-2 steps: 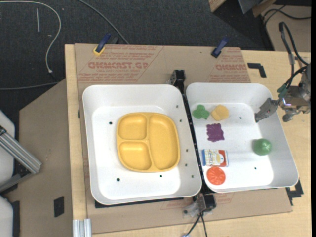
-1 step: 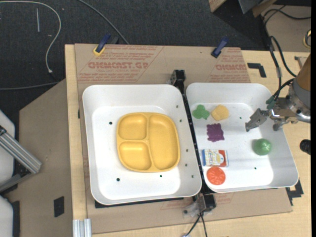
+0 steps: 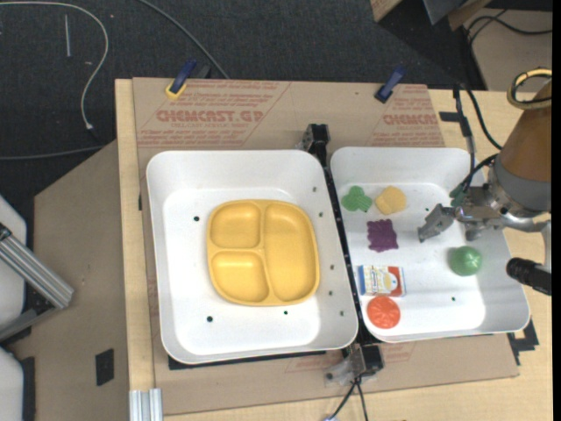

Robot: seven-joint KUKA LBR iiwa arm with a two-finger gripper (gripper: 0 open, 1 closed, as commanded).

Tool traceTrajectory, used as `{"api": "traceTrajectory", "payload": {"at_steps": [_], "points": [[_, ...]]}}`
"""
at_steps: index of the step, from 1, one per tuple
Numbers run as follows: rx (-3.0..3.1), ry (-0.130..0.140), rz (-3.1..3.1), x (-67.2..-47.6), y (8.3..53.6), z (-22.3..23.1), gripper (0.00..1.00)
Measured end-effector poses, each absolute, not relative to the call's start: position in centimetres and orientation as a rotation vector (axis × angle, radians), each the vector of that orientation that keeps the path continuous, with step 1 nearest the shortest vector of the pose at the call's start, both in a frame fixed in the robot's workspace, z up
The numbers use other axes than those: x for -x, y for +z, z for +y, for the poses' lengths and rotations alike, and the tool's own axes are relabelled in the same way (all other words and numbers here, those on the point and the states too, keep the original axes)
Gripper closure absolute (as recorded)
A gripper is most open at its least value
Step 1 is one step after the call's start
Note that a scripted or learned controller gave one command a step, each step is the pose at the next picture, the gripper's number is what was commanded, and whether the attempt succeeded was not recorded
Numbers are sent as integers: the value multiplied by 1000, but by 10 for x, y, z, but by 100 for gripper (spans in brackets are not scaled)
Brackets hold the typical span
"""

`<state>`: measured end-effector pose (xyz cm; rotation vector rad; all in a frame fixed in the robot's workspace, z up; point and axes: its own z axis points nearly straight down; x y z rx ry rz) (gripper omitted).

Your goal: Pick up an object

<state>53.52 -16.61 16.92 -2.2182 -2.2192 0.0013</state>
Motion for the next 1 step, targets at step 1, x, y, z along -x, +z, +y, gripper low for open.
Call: {"api": "traceTrajectory", "payload": {"at_steps": [1], "points": [[2218,4,-2216,-537,114,-175,0]]}}
